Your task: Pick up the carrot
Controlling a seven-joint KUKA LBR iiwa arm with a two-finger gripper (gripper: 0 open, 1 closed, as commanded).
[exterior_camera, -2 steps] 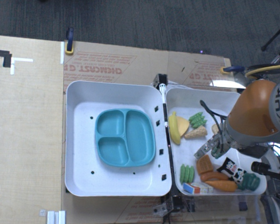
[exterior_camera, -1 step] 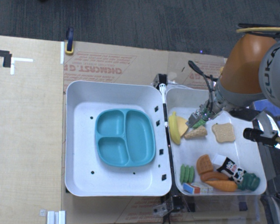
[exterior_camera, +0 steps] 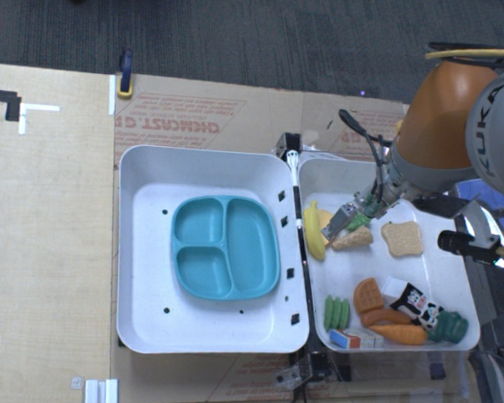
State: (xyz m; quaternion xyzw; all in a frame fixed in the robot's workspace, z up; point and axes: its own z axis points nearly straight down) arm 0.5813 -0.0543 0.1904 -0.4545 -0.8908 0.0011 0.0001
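- The worktop (exterior_camera: pixel 42 251) holds two white bins side by side
- The left bin (exterior_camera: pixel 136 257) has a blue plate (exterior_camera: pixel 225 247) in it, and the plate has three sections
- The right bin (exterior_camera: pixel 448 288) has the play food in it
- The carrot (exterior_camera: pixel 398 333) lies flat near the front of the right bin, orange, with its thin end pointing right
- The carrot touches a round waffle (exterior_camera: pixel 368 296) on its upper left and sits just beside a small black and white carton (exterior_camera: pixel 417 304)
- A green veggie (exterior_camera: pixel 448 327) sits right by the carrot's tip
- Green pea pods (exterior_camera: pixel 336 312) lie to the left of the waffle, and a little box (exterior_camera: pixel 346 339) lies in front of them
- A yellow banana (exterior_camera: pixel 315 231) lies along the left wall of the right bin
- A slice of toast (exterior_camera: pixel 403 239) lies near the back, and another bread piece (exterior_camera: pixel 355 239) lies beside the banana
- The arm (exterior_camera: pixel 452 116) comes in from the right, with its orange part up high
- The claw (exterior_camera: pixel 347 222) hangs low over the bread piece by the banana, well apart from the carrot
- I cannot tell if the claw is clenched or released, and nothing shows in its grip
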